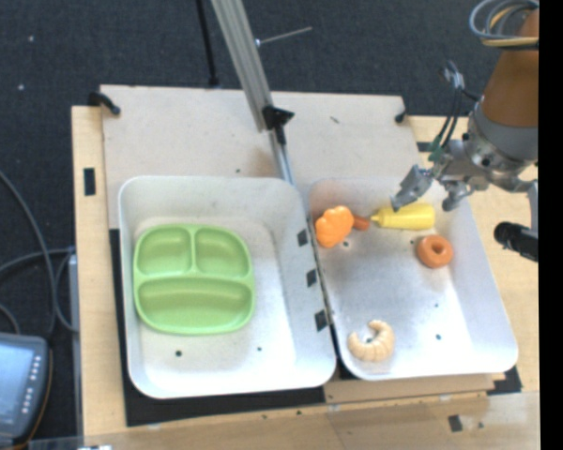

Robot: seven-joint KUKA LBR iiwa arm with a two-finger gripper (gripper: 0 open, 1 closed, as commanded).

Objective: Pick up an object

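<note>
Dark carpet surrounds a pale wooden bench [169, 129], seen from above at a slant, with black cables trailing on the floor at the left and a grey screen device [9, 382] in the lower left corner. Two shallow white bins sit side by side on the bench. An aluminium post [249, 59] rises from between them and leans toward the top of the view.

Lying in the left bin [281, 345] is a green divided plate [193, 279] with three compartments. Toy foods are scattered over the right bin [469, 336]: an orange pepper [334, 225] near its left wall, a yellow corn cob [405, 217] just beside the pepper toward the right, an orange doughnut ring [435, 250] below and right of the cob, and a pale croissant-shaped pastry [372, 341] near the front edge, well apart from the others.

From the right the grey arm with its orange band reaches in, and the gripper [432, 190] hangs over the back of the right bin, just above the corn cob's right end. Its two fingers [412, 187] are spread apart with nothing between them. Whether a fingertip touches the cob cannot be told.
</note>
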